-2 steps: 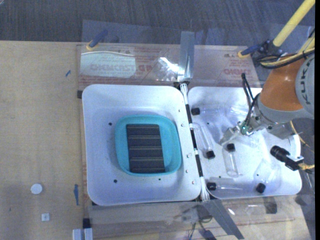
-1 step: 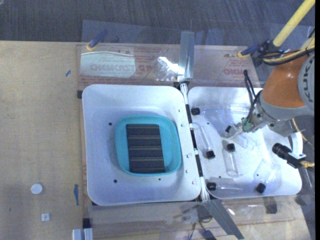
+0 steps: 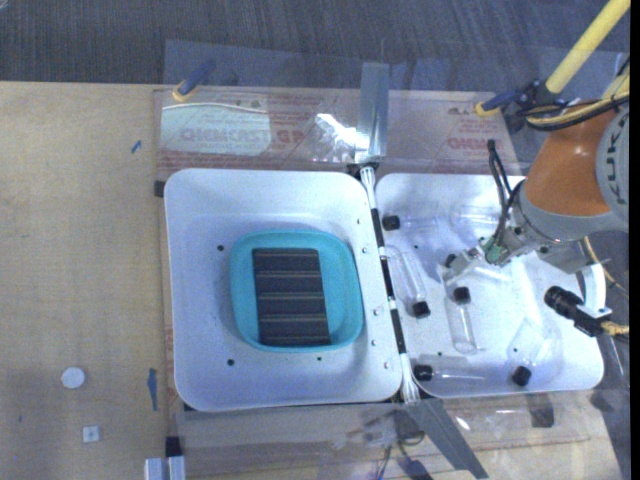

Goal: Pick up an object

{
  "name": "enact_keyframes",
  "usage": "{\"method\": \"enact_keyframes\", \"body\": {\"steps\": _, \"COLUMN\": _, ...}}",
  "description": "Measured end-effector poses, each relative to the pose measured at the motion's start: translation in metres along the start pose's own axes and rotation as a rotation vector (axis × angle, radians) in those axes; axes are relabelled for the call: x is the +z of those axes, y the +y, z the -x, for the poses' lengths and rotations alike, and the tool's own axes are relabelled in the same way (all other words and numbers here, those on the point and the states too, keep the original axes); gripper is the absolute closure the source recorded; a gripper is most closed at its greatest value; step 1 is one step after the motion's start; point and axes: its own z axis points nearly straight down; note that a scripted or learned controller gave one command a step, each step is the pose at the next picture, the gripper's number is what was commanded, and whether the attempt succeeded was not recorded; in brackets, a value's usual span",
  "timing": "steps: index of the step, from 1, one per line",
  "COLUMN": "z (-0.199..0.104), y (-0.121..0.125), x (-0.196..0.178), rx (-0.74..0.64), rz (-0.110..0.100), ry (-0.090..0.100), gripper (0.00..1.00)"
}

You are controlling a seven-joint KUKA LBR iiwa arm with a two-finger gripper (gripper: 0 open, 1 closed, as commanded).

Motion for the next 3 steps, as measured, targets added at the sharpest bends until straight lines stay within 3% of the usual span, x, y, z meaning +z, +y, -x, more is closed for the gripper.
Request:
{"method": "enact_keyframes", "body": {"steps": 1, "z": -0.034, "y": 0.012, "x": 0.011, "rx": -0.007, "rz": -0.006, "ry": 0.002, "gripper": 0.0}}
{"method": "enact_keyframes", "body": {"steps": 2, "z": -0.033, "y": 0.014, "x": 0.0, "rx": -0.005, "rz": 0.0, "ry": 0.0, "gripper": 1.0}}
{"method": "enact_keyframes", "body": {"steps": 3, "z": -0.103, "y": 0.077, "x": -0.085, "rx": 0.012, "rz": -0.011, "ry": 0.005, "gripper": 1.0}}
